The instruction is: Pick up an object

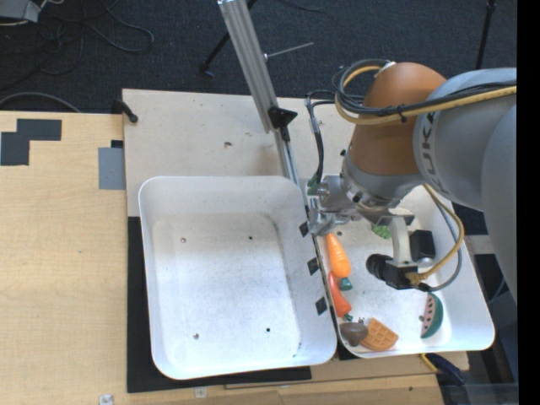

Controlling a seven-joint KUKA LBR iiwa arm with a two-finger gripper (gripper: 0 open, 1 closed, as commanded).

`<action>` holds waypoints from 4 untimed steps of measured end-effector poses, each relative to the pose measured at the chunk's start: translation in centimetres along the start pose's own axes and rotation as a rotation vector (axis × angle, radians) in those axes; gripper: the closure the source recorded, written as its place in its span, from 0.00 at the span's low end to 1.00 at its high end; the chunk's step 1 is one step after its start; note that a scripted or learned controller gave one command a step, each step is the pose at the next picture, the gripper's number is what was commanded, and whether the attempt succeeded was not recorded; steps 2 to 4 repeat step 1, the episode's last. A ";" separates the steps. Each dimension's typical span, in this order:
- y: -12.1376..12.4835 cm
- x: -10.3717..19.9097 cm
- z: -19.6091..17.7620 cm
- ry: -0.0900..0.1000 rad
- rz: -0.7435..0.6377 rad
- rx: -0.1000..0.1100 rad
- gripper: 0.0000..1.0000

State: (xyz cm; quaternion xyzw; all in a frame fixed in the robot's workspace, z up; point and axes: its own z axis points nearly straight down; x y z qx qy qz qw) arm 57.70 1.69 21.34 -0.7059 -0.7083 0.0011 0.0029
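Observation:
My gripper [326, 220] hangs low over the left wall of the right bin [472, 332], below the orange band of the arm. An orange carrot [337, 256] lies just below it, its upper end close to the gripper tip; whether they touch is not clear. Further down along the same wall lies a red piece [340, 299]. A brown lump [354, 332] and an orange waffle [380, 337] sit at the bin's front. A watermelon slice [431, 317] lies at the front right. A green piece [384, 229] peeks out beneath the wrist.
The left bin [152, 226] stands beside the right one, their walls touching. A slanted metal rail [253, 66] runs from the back down to the bins' shared edge, close to the gripper. The big arm body covers the right bin's back part.

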 end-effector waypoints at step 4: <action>-0.9 5.6 -0.4 0.000 -0.002 0.000 1.00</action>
